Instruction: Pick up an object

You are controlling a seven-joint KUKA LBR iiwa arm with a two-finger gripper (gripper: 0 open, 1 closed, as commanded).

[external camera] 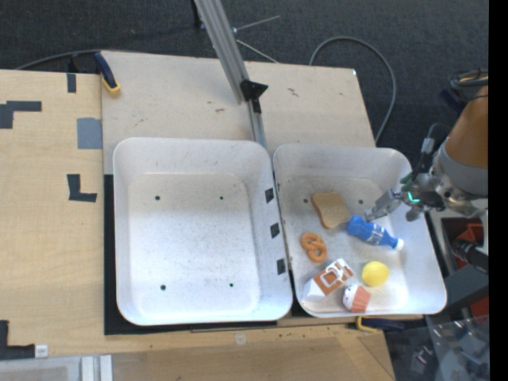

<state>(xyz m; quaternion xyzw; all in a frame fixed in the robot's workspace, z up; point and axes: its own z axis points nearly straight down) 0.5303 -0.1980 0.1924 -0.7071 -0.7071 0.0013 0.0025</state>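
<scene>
My end effector (386, 205) hovers over the right bin (425, 280), just above the blue bottle (371, 232); finger state: cannot tell. Toast (330, 209), pretzel (313, 247), yellow ball (375, 274) lie nearby.

The right bin's (337, 159) far half lies open, while blue bottle (371, 232), bread slice (330, 209), pretzel (314, 247) and yellow ball (375, 274) crowd its near half.

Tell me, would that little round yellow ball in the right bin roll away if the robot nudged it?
Probably. The round yellow ball looks smooth and spherical, so a nudge would likely send it rolling. It shouldn't travel far: the shallow white right bin has a raised wall close by, and the orange-and-white cup lies beside it.
</scene>
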